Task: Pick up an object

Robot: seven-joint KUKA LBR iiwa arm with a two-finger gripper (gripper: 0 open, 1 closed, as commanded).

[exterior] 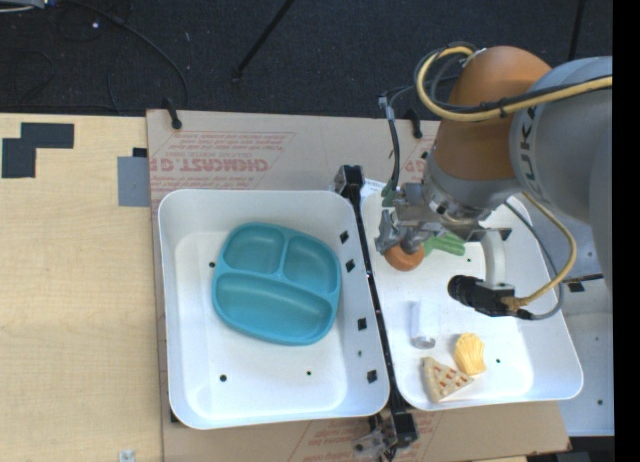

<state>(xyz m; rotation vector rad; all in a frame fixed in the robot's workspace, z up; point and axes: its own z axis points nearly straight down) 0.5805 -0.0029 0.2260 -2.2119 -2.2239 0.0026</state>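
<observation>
- The gripper point(400, 235) hangs low over the far-left part of the right bin point(535, 345), directly above an orange toy vegetable point(406, 258). That looks like the chosen target.
- Open or closed? I cannot tell: the wrist body hides the business end from this slant, so I claim no hold.
- The orange toy vegetable appears to rest on the bin floor near the left wall. A green piece point(448, 245) pokes out beside it, probably its leafy end.
- 3 other candidates lie toward the near edge of the same bin: a small pale cylinder point(421, 322), a yellow toy point(470, 354) and a tan wedge point(443, 380), the last 2 just beside each other.
- The left bin point(190, 370) carries 1 teal divided plate point(275, 285) with 3 compartments, lying flat mid-bin. It is broad and low, an awkward grab, which may be why the arm works the right bin.
</observation>
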